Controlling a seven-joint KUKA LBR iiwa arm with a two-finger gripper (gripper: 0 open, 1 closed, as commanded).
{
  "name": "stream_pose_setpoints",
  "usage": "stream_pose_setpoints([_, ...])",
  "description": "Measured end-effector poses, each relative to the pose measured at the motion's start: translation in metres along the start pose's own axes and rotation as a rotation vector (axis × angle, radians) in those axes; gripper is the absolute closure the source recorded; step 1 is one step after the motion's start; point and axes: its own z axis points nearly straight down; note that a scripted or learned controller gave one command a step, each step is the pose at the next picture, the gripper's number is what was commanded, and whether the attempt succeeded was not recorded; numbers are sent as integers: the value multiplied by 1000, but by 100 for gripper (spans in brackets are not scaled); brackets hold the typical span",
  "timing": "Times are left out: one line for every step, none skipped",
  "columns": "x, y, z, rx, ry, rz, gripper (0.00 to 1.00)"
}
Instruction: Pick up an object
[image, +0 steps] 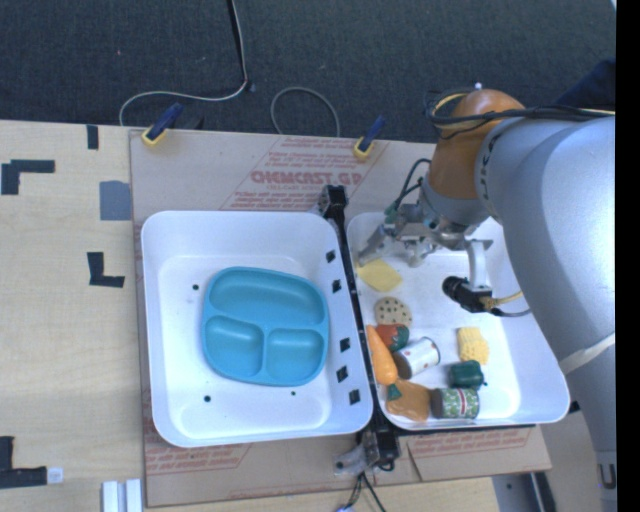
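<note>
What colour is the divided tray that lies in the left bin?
Light blue; the divided tray shows best in the camera view.

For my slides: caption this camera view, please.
KUKA arm's gripper low over the right bin of toy food, near a yellow piece; blue tray in the left bin.
</note>
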Motion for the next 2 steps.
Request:
stream_pose_setpoints([3,-5,0,-2,-2,1,0])
stream_pose_setpoints([3,3,0,6,-3,0,0])
